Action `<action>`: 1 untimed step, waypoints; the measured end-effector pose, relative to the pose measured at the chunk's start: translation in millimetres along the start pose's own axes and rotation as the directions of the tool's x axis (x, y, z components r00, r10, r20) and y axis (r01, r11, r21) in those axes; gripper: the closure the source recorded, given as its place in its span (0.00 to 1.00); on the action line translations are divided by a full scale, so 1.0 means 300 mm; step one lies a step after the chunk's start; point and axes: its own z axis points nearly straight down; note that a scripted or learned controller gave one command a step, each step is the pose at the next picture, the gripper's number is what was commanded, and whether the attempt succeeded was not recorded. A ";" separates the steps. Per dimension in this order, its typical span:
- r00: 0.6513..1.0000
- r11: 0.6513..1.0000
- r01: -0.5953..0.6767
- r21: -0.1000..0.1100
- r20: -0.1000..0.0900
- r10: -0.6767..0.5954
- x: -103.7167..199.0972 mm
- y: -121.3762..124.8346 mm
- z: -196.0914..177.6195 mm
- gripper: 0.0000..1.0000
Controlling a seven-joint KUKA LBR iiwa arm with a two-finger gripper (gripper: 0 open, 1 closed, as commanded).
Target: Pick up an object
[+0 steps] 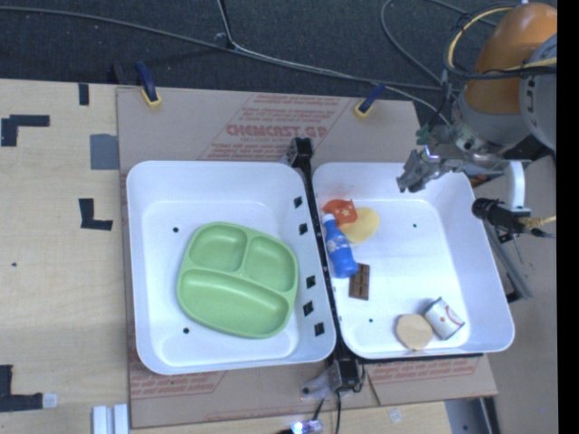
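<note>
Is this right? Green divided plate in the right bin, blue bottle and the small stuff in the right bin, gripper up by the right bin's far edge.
One error: the green divided plate lies in the left bin, as the camera view shows. The blue bottle is in the right bin, and the gripper is by its far edge.

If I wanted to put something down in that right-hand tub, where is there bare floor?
The right bin has bare floor in its middle and far right, between the yellow piece and the small can. Its left edge is crowded: red piece, blue bottle, brown bar. The end effector hangs over the far rim.
</note>
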 end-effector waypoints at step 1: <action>1.000 1.000 0.000 0.004 -0.001 0.000 0.001 0.003 -0.075 1.00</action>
